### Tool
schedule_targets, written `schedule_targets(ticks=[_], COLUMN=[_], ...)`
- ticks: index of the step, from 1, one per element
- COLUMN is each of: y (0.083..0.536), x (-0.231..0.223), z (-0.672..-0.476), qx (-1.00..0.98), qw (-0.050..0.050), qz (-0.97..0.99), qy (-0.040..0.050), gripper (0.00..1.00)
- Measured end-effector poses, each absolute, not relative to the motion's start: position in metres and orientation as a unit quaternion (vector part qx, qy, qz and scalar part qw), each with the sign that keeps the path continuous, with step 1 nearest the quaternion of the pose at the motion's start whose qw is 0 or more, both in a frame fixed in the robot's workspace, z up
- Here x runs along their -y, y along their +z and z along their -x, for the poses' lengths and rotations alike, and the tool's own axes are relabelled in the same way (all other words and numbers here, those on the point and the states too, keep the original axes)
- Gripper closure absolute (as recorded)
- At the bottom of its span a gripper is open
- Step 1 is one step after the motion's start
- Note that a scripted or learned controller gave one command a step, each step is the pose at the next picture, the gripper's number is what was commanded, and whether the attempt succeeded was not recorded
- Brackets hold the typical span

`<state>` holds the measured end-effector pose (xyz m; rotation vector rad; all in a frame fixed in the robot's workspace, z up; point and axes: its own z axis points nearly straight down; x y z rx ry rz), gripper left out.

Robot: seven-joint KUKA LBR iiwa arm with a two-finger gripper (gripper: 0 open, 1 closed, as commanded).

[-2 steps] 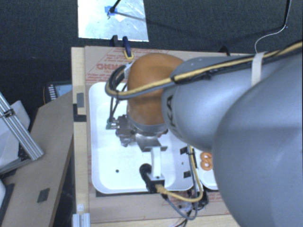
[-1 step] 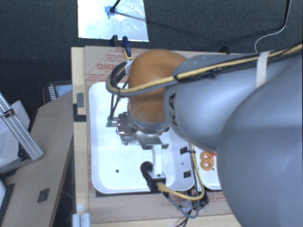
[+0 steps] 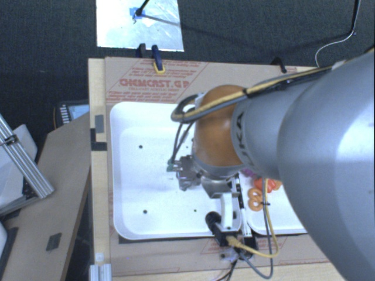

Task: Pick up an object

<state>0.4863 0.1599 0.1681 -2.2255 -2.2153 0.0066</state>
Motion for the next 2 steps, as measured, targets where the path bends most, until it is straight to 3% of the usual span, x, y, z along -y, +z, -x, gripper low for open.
schedule_targets(ticks=[1, 2], y=[0.202, 0.156], x=[-0.232, -0.13], z=[-0.486, -0.486], qx=[0.711, 0.704], qw=[0.0, 0.001], qz=[0.704, 0.71], qy=[-0.0021, 0.0028], gripper=[1.0, 1.0])
